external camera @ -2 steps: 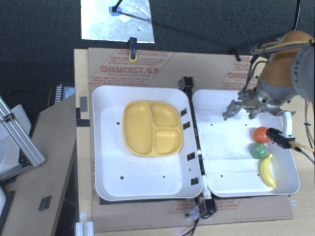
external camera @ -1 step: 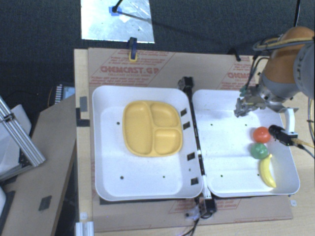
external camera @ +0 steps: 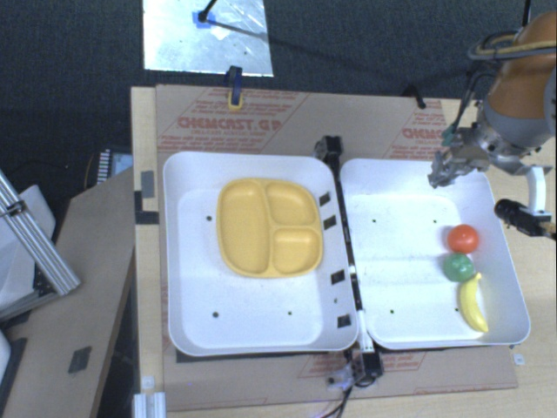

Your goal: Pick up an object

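In the right bin point(external camera: 409, 259) three toy foods lie close together near the right wall: a red tomato point(external camera: 463, 238), a green round fruit point(external camera: 459, 267) just below it, and a yellow banana point(external camera: 473, 304) at the front right. My gripper point(external camera: 442, 174) hangs over the bin's far right corner, above and behind the tomato and apart from it. Nothing shows between its fingertips.
The left bin point(external camera: 196, 320) holds a yellow divided plate point(external camera: 268, 228) near its middle. A black hinge strip point(external camera: 344, 242) runs between the two bins. Cardboard point(external camera: 287, 116) lies under both, with a yellow clamp point(external camera: 235, 90) at the back.
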Controlling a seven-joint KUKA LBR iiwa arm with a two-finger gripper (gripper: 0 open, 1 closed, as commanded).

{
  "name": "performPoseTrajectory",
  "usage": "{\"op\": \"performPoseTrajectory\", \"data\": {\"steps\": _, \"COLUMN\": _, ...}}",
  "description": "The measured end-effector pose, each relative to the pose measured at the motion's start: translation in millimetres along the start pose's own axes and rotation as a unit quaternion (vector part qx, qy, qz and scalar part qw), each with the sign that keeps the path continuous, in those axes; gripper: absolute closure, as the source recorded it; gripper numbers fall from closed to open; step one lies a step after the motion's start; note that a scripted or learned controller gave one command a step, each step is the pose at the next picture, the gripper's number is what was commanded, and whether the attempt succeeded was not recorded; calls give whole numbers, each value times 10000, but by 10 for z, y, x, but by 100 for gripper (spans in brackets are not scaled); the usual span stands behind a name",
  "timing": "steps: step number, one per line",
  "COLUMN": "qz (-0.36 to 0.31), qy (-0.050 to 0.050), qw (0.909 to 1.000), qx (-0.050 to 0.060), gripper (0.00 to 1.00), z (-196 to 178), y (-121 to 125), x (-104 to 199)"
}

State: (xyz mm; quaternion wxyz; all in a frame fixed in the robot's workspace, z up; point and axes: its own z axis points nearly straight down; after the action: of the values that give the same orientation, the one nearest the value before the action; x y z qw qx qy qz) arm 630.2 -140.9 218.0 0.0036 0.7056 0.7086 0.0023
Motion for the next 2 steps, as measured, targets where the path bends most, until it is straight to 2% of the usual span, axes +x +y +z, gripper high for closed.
{"op": "performPoseTrajectory", "data": {"steps": 1, "qz": 7, "qy": -2, "qw": 10000, "qx": 0, "gripper": 100, "z": -581, "y": -69, "x": -46}}
{"op": "performPoseTrajectory", "data": {"steps": 2, "qz": -1, "qy": 5, "qw": 10000, "qx": 23, "gripper": 100, "z": -651, "y": -59, "x": -46}}
